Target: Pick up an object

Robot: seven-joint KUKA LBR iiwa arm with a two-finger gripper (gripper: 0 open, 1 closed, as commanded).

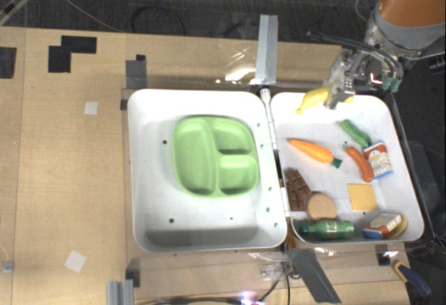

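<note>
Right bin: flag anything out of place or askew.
The banana sits at the right bin's far rim, by the claw, apart from the other food. The chocolate lies against the left wall. Nothing looks spilled or damaged.

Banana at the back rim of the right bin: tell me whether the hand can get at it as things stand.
Probably yes. The hand hangs right beside the banana, which lies alone at the right bin's back rim, nothing on top; the carrot lies well clear of it.
</note>
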